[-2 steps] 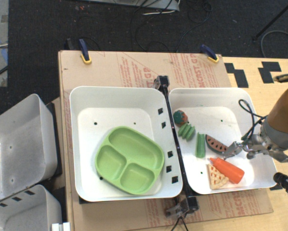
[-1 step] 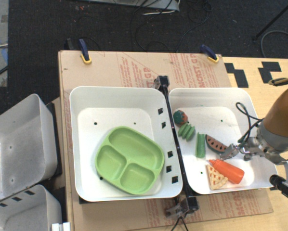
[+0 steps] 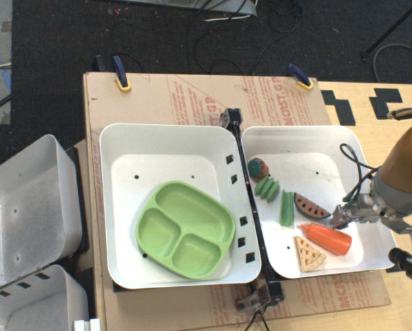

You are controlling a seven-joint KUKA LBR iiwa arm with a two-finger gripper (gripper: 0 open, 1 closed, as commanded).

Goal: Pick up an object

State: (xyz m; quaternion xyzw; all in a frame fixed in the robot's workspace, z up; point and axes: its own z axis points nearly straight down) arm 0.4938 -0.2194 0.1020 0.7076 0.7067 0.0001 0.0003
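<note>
The right bin (image 3: pixel 309 140) holds toy food: an orange carrot (image 3: pixel 328 238), a pizza slice (image 3: pixel 308 253), a watermelon slice (image 3: pixel 311 206), a long green pod (image 3: pixel 287 208), a ridged green piece (image 3: pixel 266 187) and a small red-and-teal ball (image 3: pixel 258 166). My gripper (image 3: pixel 344 216) is low at the bin's right side, just above the carrot's right end and right of the watermelon slice. Nothing shows between its fingers. The arm comes in from the right edge.
The left bin (image 3: pixel 123 150) bears a green divided plate (image 3: pixel 185 229). A black divider (image 3: pixel 246 185) runs between the bins. Clamps (image 3: pixel 122 74) hold the board at the back. Grey tubs (image 3: pixel 27 212) stand at the left.
</note>
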